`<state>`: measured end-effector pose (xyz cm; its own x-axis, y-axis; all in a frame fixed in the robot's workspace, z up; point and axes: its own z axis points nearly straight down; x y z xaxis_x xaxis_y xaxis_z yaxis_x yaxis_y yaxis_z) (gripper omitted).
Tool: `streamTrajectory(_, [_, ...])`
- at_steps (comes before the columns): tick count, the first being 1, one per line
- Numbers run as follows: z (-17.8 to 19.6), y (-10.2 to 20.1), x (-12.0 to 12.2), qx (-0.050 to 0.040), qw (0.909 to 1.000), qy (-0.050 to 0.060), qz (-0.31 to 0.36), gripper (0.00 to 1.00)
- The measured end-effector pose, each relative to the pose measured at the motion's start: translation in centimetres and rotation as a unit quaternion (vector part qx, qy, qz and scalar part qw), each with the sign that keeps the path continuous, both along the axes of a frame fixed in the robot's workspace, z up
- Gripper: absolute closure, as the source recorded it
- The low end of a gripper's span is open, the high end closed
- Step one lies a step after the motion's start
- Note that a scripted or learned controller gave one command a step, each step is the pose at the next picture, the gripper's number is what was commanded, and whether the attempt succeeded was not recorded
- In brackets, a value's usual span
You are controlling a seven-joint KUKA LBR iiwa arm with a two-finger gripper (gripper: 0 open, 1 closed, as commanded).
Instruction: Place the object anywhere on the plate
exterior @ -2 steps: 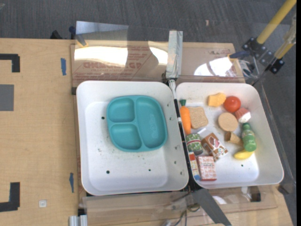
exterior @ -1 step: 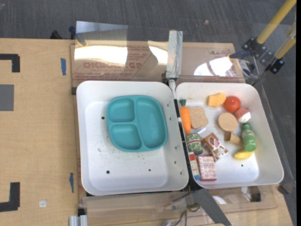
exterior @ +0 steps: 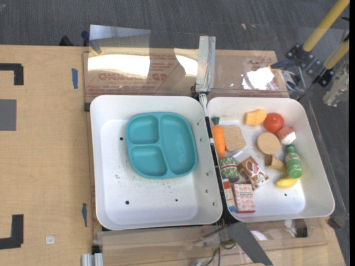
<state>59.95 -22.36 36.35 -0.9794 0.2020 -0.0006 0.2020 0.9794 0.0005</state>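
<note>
A teal plate (exterior: 161, 144) with three compartments lies in the left white bin (exterior: 111, 193), slightly above the bin's middle, and nothing rests on it. The right white bin (exterior: 316, 198) holds several toy foods. Among them are an orange carrot (exterior: 219, 141) along the left wall, a bread slice (exterior: 234, 139), a yellow wedge (exterior: 255, 117), a red tomato (exterior: 273, 122) and a round tan disc (exterior: 269, 143). Lower in that bin are a green bottle (exterior: 293, 164), a yellow piece (exterior: 286, 182), a green can (exterior: 229, 169) and two small printed boxes (exterior: 252, 170) (exterior: 243, 197).
A metal divider (exterior: 206, 65) stands upright behind the gap between the bins. Clear plastic sheets (exterior: 138, 68) lie behind both bins. A yellow pole with black clamps (exterior: 313, 49) sits at the upper right. Brown board (exterior: 39, 148) covers the bench to the left.
</note>
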Motion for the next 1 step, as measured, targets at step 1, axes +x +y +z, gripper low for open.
streamTrajectory(1, [-3.46, 0.15, 4.35, -0.0005, 0.9974, -0.003, -0.072, 1.0])
